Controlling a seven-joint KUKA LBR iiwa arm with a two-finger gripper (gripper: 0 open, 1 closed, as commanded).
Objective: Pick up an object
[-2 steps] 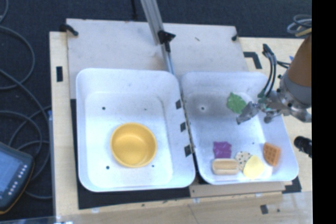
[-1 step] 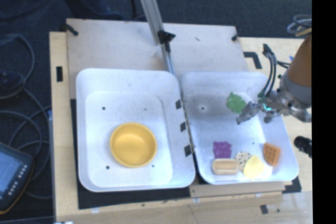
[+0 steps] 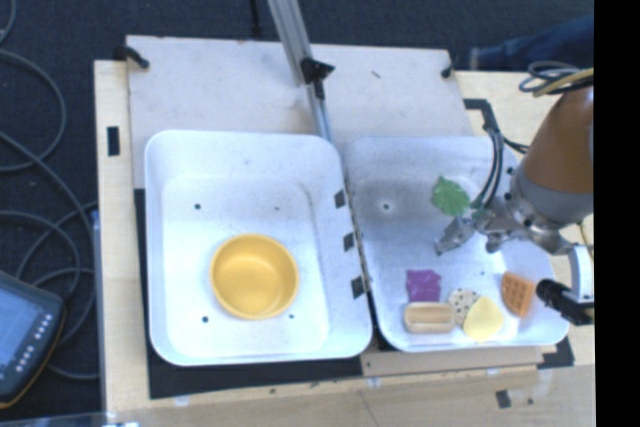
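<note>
Over the right bin (image 3: 400,177), the gripper (image 3: 452,237) hangs low with fingers slightly apart, nothing between them; the green object (image 3: 451,196) sits just behind it; along the near wall lie a purple block (image 3: 423,285), a tan block (image 3: 429,318), a yellow piece (image 3: 484,318) and an orange waffle (image 3: 517,294); a yellow bowl (image 3: 254,275) rests in the left bin (image 3: 180,165).

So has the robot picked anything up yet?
Not yet, by the look of it. The claw hangs low in the right bin, near the green piece, with nothing seen in it. The purple block, tan block, yellow piece and orange waffle lie along the bin's near edge. Grabbing and lifting are left.
</note>
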